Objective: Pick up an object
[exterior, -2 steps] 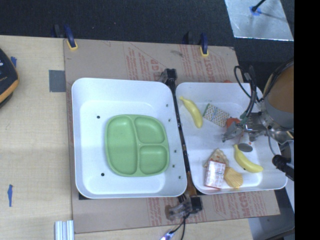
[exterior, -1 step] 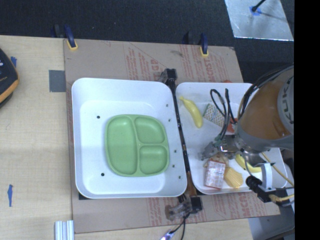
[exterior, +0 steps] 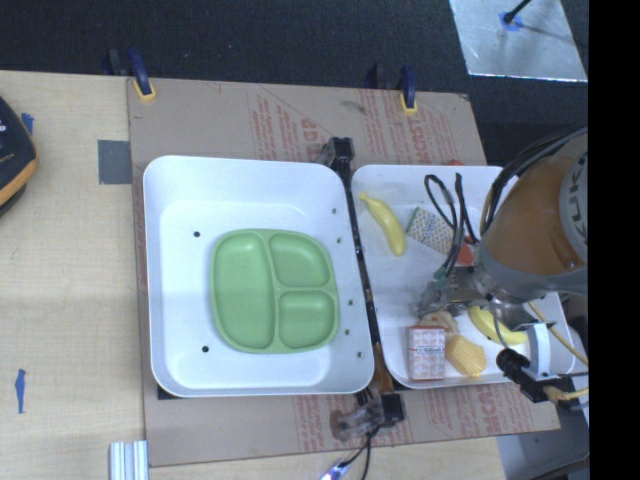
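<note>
gripper [exterior: 445, 296] low in right bin [exterior: 385, 268], claw state unclear, banana [exterior: 385, 224] apart.

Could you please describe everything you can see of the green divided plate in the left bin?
The green divided plate is pale green, looks like matte plastic, and has rounded corners. It has three compartments: one long section along its left side and two smaller ones stacked on its right. It lies flat and right side up, roughly centred on the floor of the left bin, apart from the walls. Nothing rests on it or touches it.
</note>
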Controlling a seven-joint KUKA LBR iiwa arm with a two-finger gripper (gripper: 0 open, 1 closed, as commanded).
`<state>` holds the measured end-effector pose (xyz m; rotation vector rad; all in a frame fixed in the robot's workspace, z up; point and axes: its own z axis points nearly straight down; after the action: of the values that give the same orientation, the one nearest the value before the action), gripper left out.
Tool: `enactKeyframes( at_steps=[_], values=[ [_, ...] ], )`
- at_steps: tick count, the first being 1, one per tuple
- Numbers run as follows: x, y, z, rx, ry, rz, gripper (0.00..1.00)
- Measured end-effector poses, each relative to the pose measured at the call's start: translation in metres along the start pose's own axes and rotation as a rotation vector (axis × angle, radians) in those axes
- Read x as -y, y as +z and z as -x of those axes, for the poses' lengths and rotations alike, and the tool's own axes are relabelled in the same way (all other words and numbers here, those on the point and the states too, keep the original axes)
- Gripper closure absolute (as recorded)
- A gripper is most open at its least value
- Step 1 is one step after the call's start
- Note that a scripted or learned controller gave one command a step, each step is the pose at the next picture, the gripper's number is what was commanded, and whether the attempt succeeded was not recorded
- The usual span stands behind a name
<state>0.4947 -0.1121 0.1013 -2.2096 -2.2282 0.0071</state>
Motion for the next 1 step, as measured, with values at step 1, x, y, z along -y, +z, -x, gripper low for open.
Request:
enactKeyframes(
  at_steps=[1],
  values=[
    [-0.1064, -0.0918, -0.0457, -0.001, 0.004, 0.005, 1.00]
  ],
)
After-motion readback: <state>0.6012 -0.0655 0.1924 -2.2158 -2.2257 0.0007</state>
